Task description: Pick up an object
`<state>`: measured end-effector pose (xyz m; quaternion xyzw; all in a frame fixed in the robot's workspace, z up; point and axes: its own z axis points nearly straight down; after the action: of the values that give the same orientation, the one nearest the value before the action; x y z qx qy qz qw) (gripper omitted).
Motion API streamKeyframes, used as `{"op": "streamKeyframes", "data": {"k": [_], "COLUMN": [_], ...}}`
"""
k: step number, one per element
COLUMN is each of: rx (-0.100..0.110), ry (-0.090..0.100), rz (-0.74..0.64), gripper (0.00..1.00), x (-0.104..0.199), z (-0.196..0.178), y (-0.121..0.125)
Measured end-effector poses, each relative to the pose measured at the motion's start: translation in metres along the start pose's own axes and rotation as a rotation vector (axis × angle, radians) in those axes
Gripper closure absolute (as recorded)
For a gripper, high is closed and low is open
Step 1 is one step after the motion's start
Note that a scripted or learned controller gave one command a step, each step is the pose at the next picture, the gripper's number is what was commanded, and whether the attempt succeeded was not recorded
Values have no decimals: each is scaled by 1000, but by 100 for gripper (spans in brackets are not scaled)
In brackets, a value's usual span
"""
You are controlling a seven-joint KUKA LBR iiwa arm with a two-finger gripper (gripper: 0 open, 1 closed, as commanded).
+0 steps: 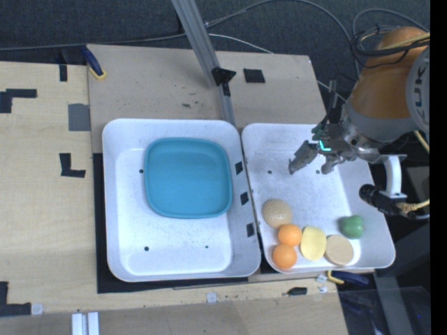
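On the left we see a shallow white bin (126, 208) of smooth moulded plastic with rounded corners, its floor speckled with dark marks, and in it a glossy turquoise plate (188, 177), square with soft corners and a raised rim. Just beside it sits the right bin (262, 142), equally scuffed. Near its front edge we find a cluster of small rounded pieces: a dull tan egg-shaped lump (276, 212), two matte orange balls (289, 234) (284, 256) touching one another, a pale yellow lemon-like piece (313, 243), a flat beige disc (339, 249) and, slightly apart toward the right wall, a green ball (352, 225). Above the rear half of that bin hangs the gripper (316, 160), its two dark fingers spread apart with nothing between them, well apart from the cluster of pieces.
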<state>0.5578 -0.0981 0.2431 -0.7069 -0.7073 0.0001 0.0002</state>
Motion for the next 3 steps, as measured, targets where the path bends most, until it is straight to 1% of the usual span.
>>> {"op": "streamKeyframes", "data": {"k": [1,2,3], "rx": [0,6,6], "ry": [0,0,0], "rz": [0,1,0], "gripper": [0,0,0], "x": [0,-2,-1], "z": [0,63,126], "y": [0,-1,-2]}}
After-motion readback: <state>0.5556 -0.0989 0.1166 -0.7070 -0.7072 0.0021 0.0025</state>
